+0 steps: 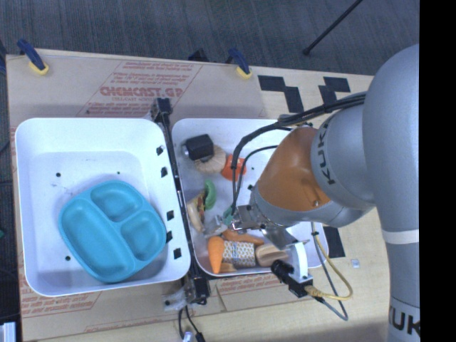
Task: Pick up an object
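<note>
Camera view: your arm reaches in over the right-hand bin, and the tool hangs low in that bin's near half, largely covered by the orange wrist band. You cannot tell from here how it is set or whether anything sits in it, so treat the pick as not yet made.

The candidates all lie around the tool. Just below it sit a small patterned block and, beside that on the left, an orange carrot-shaped piece; a tan, bread-like piece lies to the block's right. To the tool's left is a slim green piece, with a pale curved piece next to it against the bin wall. Further up, beyond the tool, a black block rests on a beige round piece, with a small orange thing beside them.

These look like toy food: probably light, stiff and smooth, so likely to skid or pop out of a pinch. The patterned block seems your best choice, being closest and flat-sided; take it across its two parallel faces, mid-height. The carrot tapers, so grip its thick end. The blue divided tray lies in the other bin, well to the tool's left.
</note>
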### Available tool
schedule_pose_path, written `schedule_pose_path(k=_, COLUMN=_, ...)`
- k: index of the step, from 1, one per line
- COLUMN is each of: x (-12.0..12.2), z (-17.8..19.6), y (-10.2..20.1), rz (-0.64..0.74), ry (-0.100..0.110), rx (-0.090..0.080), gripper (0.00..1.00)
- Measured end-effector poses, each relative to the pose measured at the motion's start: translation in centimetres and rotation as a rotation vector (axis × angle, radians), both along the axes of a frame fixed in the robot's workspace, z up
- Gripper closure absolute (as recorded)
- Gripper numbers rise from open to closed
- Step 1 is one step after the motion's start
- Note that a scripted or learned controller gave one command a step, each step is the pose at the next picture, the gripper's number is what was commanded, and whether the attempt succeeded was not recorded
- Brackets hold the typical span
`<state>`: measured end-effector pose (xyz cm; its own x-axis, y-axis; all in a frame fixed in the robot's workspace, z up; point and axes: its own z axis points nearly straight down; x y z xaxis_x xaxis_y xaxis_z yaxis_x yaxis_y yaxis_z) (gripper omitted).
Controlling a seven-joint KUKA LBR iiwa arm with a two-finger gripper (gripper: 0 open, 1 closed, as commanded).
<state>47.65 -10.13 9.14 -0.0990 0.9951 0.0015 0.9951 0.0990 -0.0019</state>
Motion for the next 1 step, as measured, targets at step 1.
schedule_pose_path(k=1, x=-0.06, z=-0.01, y=-1.45, rz=0.530, ry=0.003, rx=0.002, gripper=0.00)
